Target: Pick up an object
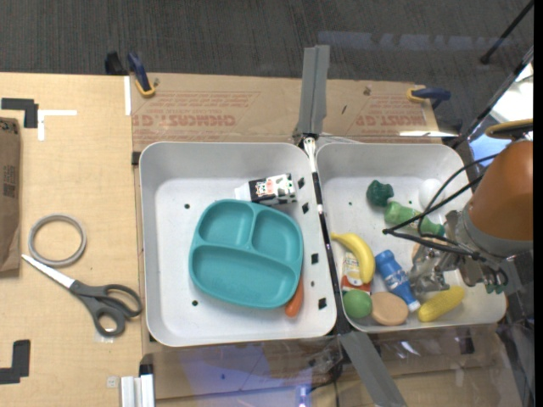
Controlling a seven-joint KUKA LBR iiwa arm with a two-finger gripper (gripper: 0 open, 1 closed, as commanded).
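My gripper [427, 275] is low in the right bin [399, 164], near its front right corner. It hangs just above a yellow toy [441, 303] and right beside a blue bottle [394, 276]. A yellow banana [356, 253], a red and white packet [349, 272], a green lime [357, 304] and a tan round piece [390, 310] lie to its left. Behind it sit a dark green toy [379, 194], a white ball [430, 191] and a light green piece [405, 216]. Nothing shows as held.
The left bin [161, 227] holds a teal divided plate [247, 253], a small cow-patterned carton [272, 188] and an orange carrot [294, 299] at the plate's front edge. Scissors [89, 295] and a tape roll [57, 239] lie on the bench at left.
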